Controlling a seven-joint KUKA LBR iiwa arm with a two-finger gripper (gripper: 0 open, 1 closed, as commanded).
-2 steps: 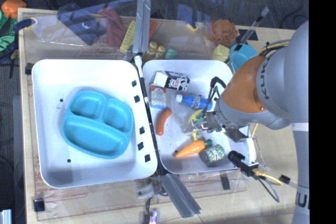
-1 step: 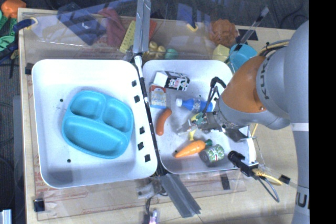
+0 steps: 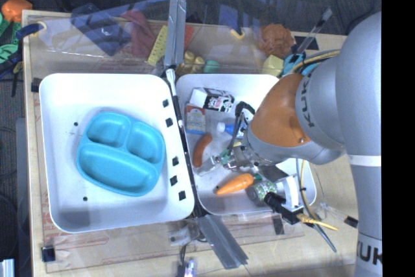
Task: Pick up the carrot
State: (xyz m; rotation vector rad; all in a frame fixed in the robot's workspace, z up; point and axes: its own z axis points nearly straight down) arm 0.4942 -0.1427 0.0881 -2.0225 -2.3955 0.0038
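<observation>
Because the carrot [image 3: 235,183] lies in the right bin [image 3: 305,194] crowded by a sausage [image 3: 201,148] and cartons, the end effector [image 3: 241,156], its grip state unclear, may well snag a neighbour instead.

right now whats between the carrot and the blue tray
In the camera view, a reddish-brown sausage-shaped item lies between the carrot and the blue tray, along with the two bins' adjoining walls.

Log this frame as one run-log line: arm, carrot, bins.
arm: over right bin | carrot: lying on bin floor near front, not gripped | left bin: holds blue divided tray
</observation>
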